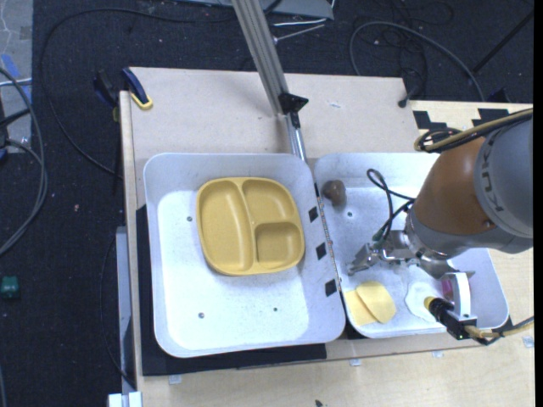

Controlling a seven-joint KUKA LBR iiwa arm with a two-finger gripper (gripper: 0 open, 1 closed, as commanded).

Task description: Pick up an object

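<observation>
**Evidently nothing is being held yet: the gripper is hanging low over the right bin**

From the camera view above the bench point(212, 108), the arm point(475, 193) is reaching in from three o'clock and bending down into the right bin point(356, 214). The gripper point(363, 261) is hanging close above the bin floor at about the bin's centre, with its tip pointing toward nine o'clock. Whether it is open or closed cannot be told from this slant, and nothing is showing in its grasp.

Three loose things are lying in that bin, and any of them could be the task's object. A yellow piece point(373, 302) is resting just beside the gripper at its six o'clock, near the bin's lower wall. A white piece point(418, 299) is sitting near the gripper at four o'clock, partly under the wrist. A small brown lump point(335, 192) is lying well apart, at the gripper's eleven o'clock, in the bin's upper left corner.

The left bin point(237, 312) is holding a divided yellow plate point(250, 225), lying flat toward its twelve o'clock side.

As a judgement, the task is sitting at the approach stage. All three things are lying on the bin floor, so closing on one and lifting it are both left to do. The yellow piece is looking like the likeliest target, being nearest.
</observation>
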